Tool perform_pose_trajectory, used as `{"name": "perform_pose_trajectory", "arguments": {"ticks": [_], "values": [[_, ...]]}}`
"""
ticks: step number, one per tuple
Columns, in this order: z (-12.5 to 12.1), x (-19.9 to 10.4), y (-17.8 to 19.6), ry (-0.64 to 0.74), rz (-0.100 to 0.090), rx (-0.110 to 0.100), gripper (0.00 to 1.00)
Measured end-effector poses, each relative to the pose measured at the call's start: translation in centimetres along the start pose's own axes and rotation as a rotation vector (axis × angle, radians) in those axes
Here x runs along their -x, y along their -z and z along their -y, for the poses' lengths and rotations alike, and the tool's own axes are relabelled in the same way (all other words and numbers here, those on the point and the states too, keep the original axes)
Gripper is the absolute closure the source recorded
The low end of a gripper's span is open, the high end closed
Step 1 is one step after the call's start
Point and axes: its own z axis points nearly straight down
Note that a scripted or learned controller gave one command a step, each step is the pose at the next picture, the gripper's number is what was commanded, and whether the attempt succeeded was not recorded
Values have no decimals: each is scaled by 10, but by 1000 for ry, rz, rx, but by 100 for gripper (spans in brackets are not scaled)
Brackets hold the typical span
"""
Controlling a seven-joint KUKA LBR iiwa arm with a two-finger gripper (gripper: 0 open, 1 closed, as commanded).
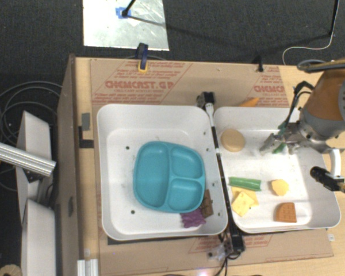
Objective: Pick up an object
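The tool (274, 144) hangs over the right bin (328, 211), fingers spread and holding nothing. A round cookie (233, 140) lies near it, to its left.

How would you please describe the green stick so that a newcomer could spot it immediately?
Look in the right bin, near its left wall. The green stick lies flat there, just above the yellow cheese wedge. It is the only long green piece; its neighbours are yellow, orange or tan.
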Motion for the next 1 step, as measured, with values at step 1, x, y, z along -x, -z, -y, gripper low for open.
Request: {"name": "perform_pose_trajectory", "arguments": {"ticks": [1], "values": [[60, 19, -21, -9, 1, -1, 0]]}}
